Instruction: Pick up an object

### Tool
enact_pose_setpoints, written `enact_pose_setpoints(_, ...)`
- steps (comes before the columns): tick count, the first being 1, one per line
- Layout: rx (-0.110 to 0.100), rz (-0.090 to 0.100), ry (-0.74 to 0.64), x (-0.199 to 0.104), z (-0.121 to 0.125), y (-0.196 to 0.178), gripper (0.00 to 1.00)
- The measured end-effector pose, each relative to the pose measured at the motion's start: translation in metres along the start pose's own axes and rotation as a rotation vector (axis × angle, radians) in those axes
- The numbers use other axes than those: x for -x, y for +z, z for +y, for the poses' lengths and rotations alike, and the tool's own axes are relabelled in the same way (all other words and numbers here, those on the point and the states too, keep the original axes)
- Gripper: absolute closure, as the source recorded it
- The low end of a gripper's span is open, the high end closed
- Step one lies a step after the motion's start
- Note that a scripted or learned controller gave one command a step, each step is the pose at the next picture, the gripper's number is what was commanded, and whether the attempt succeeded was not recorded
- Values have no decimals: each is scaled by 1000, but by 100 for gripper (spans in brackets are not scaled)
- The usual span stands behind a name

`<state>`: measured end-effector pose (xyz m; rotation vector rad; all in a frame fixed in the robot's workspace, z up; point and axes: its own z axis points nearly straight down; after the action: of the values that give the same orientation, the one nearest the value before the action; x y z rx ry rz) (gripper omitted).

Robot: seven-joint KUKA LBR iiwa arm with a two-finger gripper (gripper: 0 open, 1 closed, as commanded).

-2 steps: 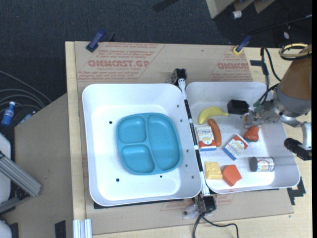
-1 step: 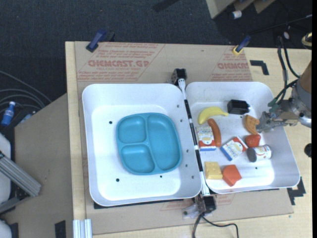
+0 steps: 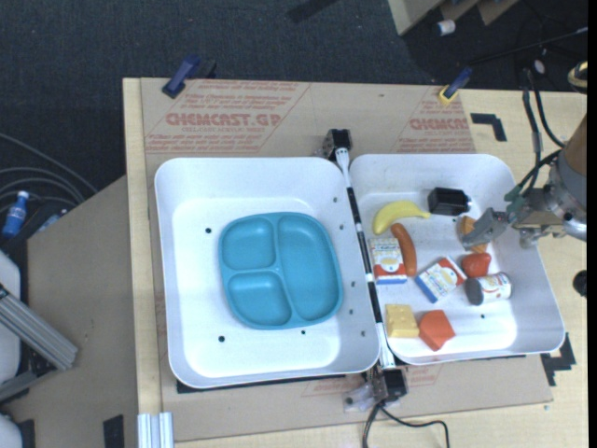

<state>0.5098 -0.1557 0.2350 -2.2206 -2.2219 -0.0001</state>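
Two shallow white bins sit side by side on the counter (image 3: pixel 140 250), whose brown protective sheet reads "CHEMCAST GP" in red, printed twice. The left bin (image 3: pixel 187 194) holds a blue divided plate (image 3: pixel 278 269); the right bin (image 3: pixel 527 320) holds the small items. The arm (image 3: pixel 574 171) enters from the right, and its end effector (image 3: pixel 487 228) hangs over the right bin's far right part; how wide it stands cannot be told, and nothing is visibly held. Nearest, just toward the camera, lies a red tomato-like piece (image 3: pixel 476 264), with an orange bit (image 3: pixel 466 223) beside the tip. A banana (image 3: pixel 397 215) lies well to the left, long axis roughly left-right. Carton labels are unreadable.
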Motion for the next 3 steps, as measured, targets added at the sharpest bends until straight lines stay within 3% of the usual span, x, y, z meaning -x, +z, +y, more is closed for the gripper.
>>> enact_pose_setpoints(1,-1,0,0,-1,46,151,0)
enact_pose_setpoints(2,1,0,-1,-10,121,150,0)
enact_pose_setpoints(3,-32,-7,10,-50,146,151,0)
